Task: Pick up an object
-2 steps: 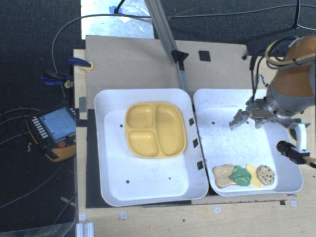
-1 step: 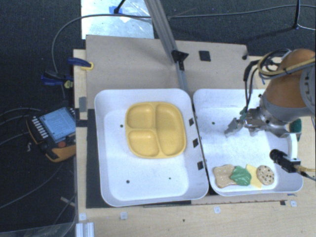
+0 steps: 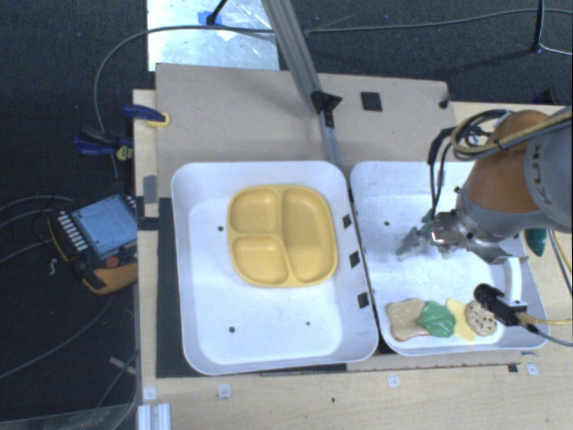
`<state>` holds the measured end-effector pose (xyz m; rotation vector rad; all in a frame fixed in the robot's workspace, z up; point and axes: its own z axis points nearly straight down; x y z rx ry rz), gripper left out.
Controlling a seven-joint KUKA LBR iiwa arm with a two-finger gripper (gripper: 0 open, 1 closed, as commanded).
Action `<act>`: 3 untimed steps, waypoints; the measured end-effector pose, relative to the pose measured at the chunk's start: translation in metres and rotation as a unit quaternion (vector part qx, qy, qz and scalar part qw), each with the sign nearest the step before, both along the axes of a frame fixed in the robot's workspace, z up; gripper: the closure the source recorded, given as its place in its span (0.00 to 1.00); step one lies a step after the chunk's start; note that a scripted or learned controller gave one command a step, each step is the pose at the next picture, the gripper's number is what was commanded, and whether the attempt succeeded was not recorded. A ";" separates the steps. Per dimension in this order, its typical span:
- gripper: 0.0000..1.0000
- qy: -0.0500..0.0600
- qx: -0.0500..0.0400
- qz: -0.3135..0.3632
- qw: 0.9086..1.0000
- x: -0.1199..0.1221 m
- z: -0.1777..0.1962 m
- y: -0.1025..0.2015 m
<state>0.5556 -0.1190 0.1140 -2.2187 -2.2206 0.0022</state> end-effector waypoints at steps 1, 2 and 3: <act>1.00 -0.003 -0.001 0.000 1.000 0.002 0.013 0.000; 1.00 -0.004 -0.001 0.002 1.000 0.005 0.057 -0.001; 1.00 -0.004 -0.001 0.002 1.000 0.013 0.103 -0.003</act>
